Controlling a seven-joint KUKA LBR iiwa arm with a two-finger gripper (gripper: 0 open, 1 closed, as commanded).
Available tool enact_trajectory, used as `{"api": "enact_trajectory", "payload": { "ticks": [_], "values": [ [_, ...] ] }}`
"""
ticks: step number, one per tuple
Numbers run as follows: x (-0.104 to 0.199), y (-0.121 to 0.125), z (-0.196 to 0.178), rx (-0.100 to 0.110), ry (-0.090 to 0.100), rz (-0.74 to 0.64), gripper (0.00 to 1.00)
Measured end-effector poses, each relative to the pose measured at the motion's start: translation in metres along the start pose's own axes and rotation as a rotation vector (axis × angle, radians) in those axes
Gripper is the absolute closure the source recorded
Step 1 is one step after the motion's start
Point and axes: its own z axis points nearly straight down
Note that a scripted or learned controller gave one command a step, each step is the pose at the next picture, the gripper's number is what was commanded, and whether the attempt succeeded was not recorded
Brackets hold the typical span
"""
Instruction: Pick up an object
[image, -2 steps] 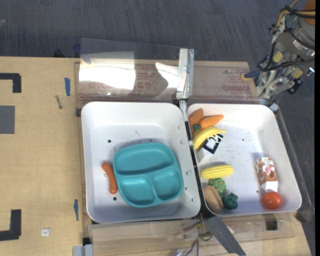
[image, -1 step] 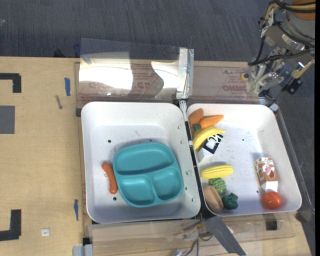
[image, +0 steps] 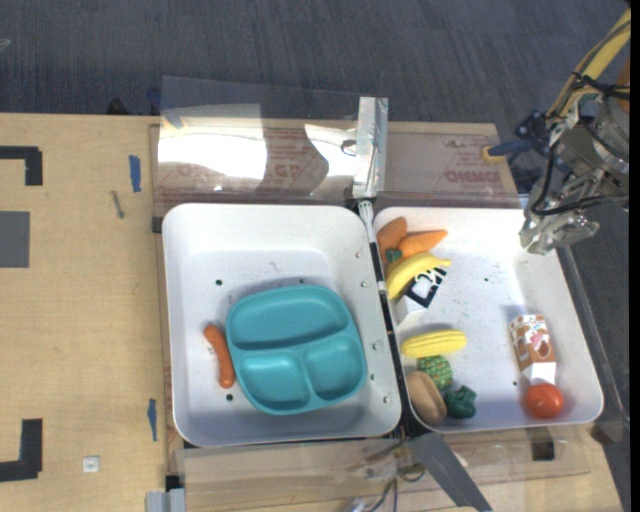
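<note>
My gripper (image: 553, 233) hangs over the far right corner of the right bin (image: 490, 300), apart from every object, and nothing shows in it. Along that bin's left side lie a carrot (image: 425, 240), a yellow banana (image: 413, 270) on a black-and-white piece (image: 427, 290), a corn cob (image: 433, 343), green vegetables (image: 455, 395) and a brown potato-like piece (image: 426, 398). A small red-and-white bottle (image: 532, 347) and a red tomato (image: 545, 400) lie at the near right, below the gripper.
The left bin (image: 200, 250) holds a teal divided tray (image: 295, 347) and an orange-red sausage (image: 220, 355) beside it. A metal post (image: 370, 150) and a clear panel (image: 250, 150) stand behind the bins. The middle of the right bin is bare white floor.
</note>
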Motion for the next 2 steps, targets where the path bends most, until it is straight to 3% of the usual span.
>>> {"api": "enact_trajectory", "payload": {
  "ticks": [1,2],
  "values": [
    [-0.0853,-0.0224,0.0275,-0.005,-0.001,0.000,1.00],
    [-0.0869,-0.0210,0.0187,0.001,-0.006,0.092,1.00]
  ]
}}
